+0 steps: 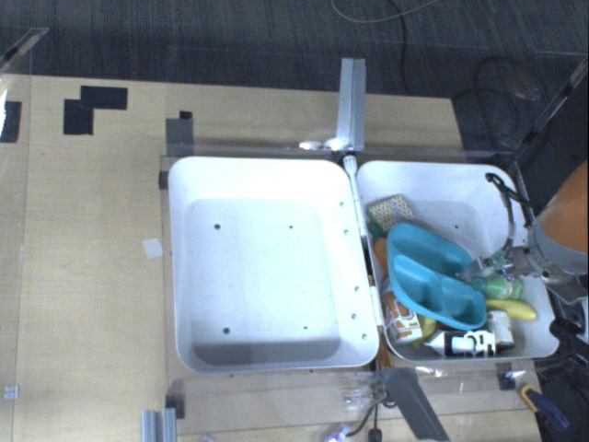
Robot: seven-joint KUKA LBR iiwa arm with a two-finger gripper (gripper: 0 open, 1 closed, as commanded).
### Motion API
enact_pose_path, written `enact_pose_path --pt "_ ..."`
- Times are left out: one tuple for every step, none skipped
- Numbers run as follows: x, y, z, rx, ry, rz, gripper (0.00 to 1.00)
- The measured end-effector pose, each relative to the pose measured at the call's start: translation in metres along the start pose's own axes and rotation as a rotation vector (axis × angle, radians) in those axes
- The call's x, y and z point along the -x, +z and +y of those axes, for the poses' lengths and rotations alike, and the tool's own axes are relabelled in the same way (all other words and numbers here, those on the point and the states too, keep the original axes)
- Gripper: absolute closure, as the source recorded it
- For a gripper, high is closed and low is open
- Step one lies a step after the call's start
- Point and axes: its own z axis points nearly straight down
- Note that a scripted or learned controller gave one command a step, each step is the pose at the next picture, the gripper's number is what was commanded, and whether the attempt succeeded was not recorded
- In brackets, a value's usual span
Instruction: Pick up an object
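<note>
A blue dish [433, 279] lies diagonally, upper left to lower right, in the right bin [433, 180]. The gripper [492, 270] is at its right edge; grip unclear.

End effector [490, 267] hovers beside blue tray [433, 279] in right bin [442, 187].
</note>
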Motion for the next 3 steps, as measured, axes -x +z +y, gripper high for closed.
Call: enact_pose_path --pt "0.000 -0.011 0.002 0.000 -0.002 0.002 1.00" --pt "-0.066 0.012 0.044 -0.035 -0.146 0.019 1.00" --pt "0.011 0.006 0.120 -0.049 -0.148 0.025 1.00"
